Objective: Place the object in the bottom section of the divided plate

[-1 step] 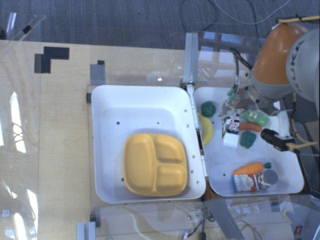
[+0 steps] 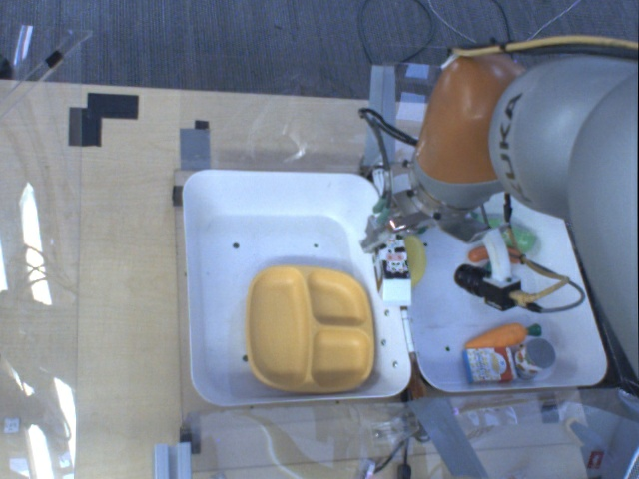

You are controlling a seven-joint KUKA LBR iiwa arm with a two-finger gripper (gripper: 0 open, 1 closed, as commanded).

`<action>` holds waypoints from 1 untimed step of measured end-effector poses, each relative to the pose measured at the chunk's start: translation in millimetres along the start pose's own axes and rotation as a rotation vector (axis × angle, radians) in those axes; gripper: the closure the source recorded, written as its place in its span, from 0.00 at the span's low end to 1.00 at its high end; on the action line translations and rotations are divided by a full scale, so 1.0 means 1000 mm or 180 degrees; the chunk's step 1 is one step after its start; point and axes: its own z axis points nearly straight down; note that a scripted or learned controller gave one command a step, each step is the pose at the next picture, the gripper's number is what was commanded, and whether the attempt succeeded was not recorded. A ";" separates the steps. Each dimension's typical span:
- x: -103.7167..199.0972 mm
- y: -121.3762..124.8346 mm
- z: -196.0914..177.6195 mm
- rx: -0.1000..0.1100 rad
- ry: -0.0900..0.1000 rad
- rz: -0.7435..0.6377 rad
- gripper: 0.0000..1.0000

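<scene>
- We count two white bins: the left bin and the right bin, side by side.
- We count one plate. It lies in the left bin, in the lower part toward the right wall.
- The plate is yellow, with a rounded square shape and a raised rim. It has three sections: one long section on the left and two smaller ones on the right, one above the other.
- We count one arm. Its gripper hangs over the border between the two bins, above the plate's upper right corner. We cannot tell if the pincer is open or closed.
- One pale yellow piece lies in the right bin, just beside the gripper.
- One carrot lies lower in the right bin, touching one printed pack below it.
- One green thing shows near the arm, partly hidden.
</scene>
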 end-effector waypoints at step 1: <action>0.013 -0.014 0.000 0.0001 0.0000 -0.0179 1.00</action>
